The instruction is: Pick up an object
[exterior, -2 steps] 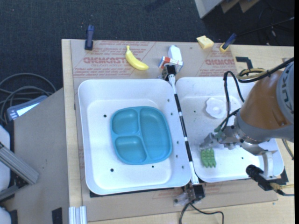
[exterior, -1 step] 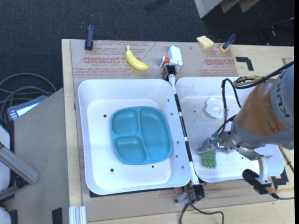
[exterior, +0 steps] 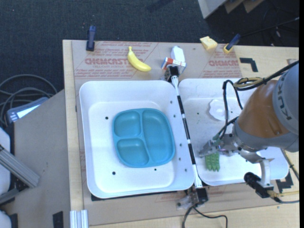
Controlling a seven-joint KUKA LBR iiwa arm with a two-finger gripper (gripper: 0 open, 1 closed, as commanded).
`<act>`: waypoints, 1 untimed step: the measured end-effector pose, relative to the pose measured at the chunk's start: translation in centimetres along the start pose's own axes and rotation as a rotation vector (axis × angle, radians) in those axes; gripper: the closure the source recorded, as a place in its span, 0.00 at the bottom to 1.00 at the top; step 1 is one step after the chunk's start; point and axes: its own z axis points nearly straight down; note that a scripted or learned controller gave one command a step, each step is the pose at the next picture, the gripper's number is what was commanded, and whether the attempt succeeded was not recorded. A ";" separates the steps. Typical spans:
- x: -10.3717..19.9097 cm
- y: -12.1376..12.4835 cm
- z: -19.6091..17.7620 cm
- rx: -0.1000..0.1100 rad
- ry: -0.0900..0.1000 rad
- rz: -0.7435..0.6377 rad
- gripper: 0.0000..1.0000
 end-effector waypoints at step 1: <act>0.0 0.0 -1.0 -0.001 -0.001 0.001 1.00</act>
